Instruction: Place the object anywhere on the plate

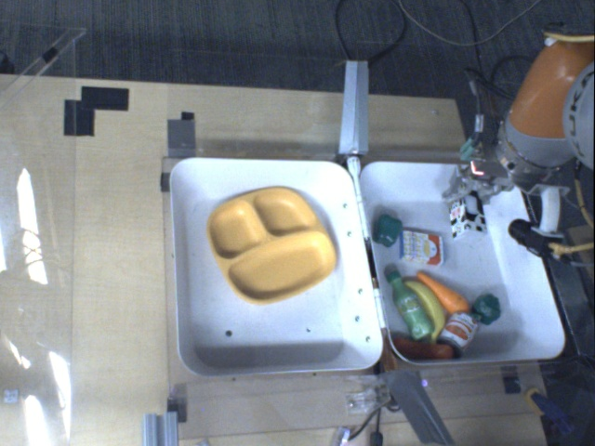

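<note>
Am seeing gripper [468,198] hanging over right bin [521,342], upper area; small black-and-white object [468,217] sitting at fingertips, apparently pinched, not certain. Yellow plate [270,242] lying in left bin [195,342], well apart, leftward across divider. Am judging plate compartments bare, room ample.

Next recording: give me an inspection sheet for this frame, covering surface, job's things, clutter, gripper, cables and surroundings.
Surface: pale wooden bench bearing two white bins, left bin and right bin.
Job's things: yellow sectioned plate in the left bin; black-and-white object at the gripper, grasp unclear.
Clutter: in the right bin, a carton, banana, carrot, green bottle, teal pieces, others piled together.
Gripper: gripper over the right bin's far side.
Cables: black cables on the floor.
Surroundings: dark carpet.
</note>
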Controlling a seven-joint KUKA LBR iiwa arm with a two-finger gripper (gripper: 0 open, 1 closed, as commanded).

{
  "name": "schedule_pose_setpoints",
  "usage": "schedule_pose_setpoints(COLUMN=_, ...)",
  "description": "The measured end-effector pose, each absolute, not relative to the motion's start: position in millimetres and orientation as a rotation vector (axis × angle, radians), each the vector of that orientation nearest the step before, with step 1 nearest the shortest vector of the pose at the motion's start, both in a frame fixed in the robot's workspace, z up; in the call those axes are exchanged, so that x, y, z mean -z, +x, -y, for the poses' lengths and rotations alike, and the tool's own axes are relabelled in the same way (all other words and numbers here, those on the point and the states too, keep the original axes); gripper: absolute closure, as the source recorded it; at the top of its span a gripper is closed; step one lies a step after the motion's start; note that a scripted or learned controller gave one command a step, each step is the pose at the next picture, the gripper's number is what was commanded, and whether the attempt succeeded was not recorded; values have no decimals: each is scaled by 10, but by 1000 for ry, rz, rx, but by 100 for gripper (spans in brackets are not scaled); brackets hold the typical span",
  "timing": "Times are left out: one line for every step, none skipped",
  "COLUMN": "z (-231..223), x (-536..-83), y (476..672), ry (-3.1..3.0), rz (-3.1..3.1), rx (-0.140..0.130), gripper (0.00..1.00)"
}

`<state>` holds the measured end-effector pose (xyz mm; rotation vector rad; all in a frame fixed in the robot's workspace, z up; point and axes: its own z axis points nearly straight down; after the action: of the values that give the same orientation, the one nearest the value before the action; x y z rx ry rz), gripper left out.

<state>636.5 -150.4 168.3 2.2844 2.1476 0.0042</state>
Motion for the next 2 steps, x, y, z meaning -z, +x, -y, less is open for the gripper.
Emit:
schedule_pose_setpoints(z=1227, x=-2550, y=6164, ry=2347, rz=-2079, rx=-8, gripper=100)
schedule_pose_setpoints(z=222, x=-2568, y=6334, ry=2428, rz=-1988, rx=-8, gripper=100)
